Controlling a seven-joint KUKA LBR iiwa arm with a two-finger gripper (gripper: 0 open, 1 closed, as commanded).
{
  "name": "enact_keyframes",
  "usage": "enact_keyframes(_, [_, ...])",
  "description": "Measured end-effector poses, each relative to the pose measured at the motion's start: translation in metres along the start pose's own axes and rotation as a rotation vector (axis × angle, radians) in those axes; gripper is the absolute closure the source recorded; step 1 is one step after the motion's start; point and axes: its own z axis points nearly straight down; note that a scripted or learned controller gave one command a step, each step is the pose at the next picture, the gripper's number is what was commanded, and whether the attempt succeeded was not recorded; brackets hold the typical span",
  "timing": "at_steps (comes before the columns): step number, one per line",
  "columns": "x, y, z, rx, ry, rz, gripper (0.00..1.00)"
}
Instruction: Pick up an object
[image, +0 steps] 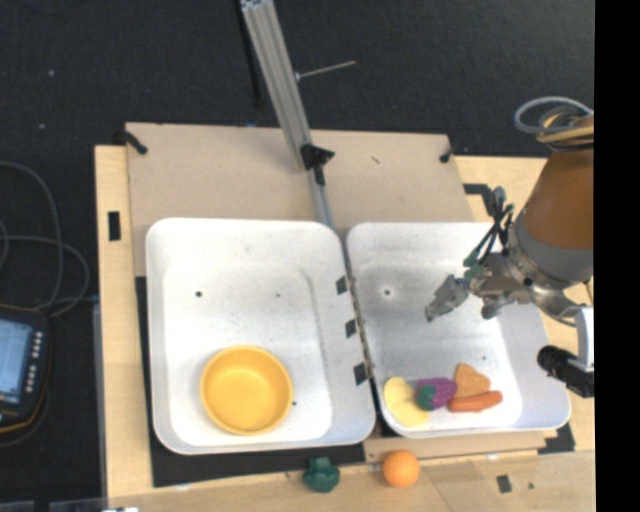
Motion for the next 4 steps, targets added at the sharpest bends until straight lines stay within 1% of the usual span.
enact_keyframes(1, [0.000, 0.000, 0.000, 0.000, 0.000, 0.002, 0.00])
enact_keyframes(2, [-0.003, -0.009, 0.057, 0.006, -0.001, 0.003, 0.00])
enact_keyframes(3, [-0.014, -0.010, 0.107, 0.006, -0.001, 0.003, 0.00])
enact_keyframes(4, [-0.015, -0.011, 0.159, 0.006, 0.000, 0.003, 0.00])
